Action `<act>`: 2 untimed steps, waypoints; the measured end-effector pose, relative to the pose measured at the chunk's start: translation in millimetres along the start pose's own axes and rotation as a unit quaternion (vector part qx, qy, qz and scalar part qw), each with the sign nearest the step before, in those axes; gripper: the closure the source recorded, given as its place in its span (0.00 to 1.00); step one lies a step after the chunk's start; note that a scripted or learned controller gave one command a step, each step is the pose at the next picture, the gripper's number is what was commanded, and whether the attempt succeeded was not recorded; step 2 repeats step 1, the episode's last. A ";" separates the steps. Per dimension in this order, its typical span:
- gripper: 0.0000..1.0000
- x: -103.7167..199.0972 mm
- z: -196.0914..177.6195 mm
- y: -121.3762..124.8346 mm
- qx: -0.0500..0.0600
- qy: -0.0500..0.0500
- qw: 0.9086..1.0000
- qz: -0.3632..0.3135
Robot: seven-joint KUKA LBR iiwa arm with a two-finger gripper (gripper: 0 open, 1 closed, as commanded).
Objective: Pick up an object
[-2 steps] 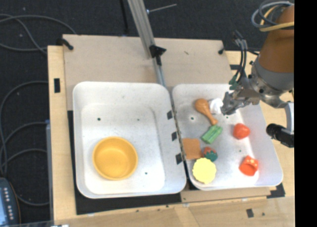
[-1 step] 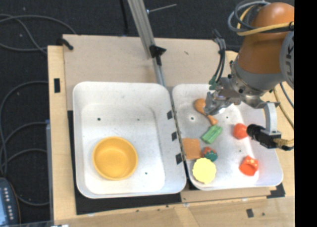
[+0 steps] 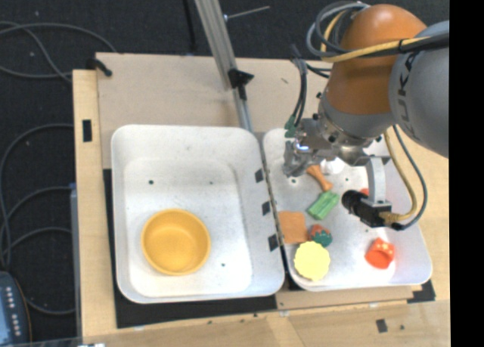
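Note:
My gripper (image 3: 301,162) hangs over the upper left part of the right bin (image 3: 404,270), under the orange band of the arm. Just right of it lies a small orange stick (image 3: 321,179). Lower down lie a green block (image 3: 324,205), a brown square (image 3: 292,227), a small teal and red piece (image 3: 321,235), a yellow disc (image 3: 311,261) and a red-orange object (image 3: 380,253). The arm's body hides the bin's upper right part.
The left bin (image 3: 189,156) holds a yellow bowl (image 3: 176,241) near its front left. A slanted metal pole (image 3: 219,43) rises behind the bins. A black fitting (image 3: 367,209) with a cable sits on the arm's right side.

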State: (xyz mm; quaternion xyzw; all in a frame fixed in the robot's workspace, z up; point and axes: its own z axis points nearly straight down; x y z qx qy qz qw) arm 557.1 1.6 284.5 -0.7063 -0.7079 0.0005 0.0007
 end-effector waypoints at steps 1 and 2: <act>1.00 50.5 8.3 -13.4 -0.001 0.000 1.000 -0.002; 1.00 50.5 8.3 -13.4 -0.001 0.000 1.000 -0.002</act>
